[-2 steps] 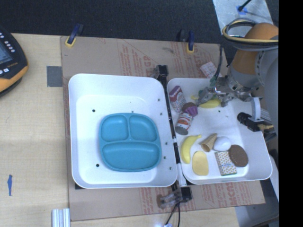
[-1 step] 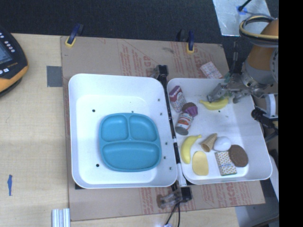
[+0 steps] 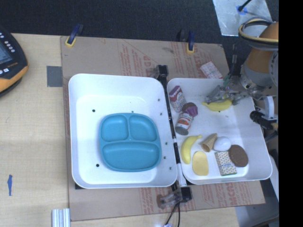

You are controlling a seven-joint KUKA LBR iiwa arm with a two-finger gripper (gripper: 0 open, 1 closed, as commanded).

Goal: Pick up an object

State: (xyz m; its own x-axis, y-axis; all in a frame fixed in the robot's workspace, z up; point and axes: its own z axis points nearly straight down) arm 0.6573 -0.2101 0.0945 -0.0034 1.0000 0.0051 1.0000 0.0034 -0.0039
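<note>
My gripper (image 3: 223, 96) hangs low over the far side of the right bin (image 3: 255, 136), open, its fingers spread just above a small yellow banana (image 3: 218, 106). Nothing sits between the fingers. The same bin holds several toy foods: a red-and-white carton (image 3: 176, 97), a purple piece (image 3: 190, 109), a small can (image 3: 183, 123), a second banana (image 3: 188, 148), a cone (image 3: 209, 142), a white egg (image 3: 222, 144), a brown cookie (image 3: 238, 155), a yellow slice (image 3: 200, 163) and a patterned packet (image 3: 225, 164).
The left bin (image 3: 80, 126) carries a blue divided plate (image 3: 129, 142). A black hinge strip (image 3: 169, 126) runs between the bins. An orange-and-black handset (image 3: 9, 60) lies at the far left of the bench. Blue and yellow clamps (image 3: 189, 40) hold the cardboard's back edge.
</note>
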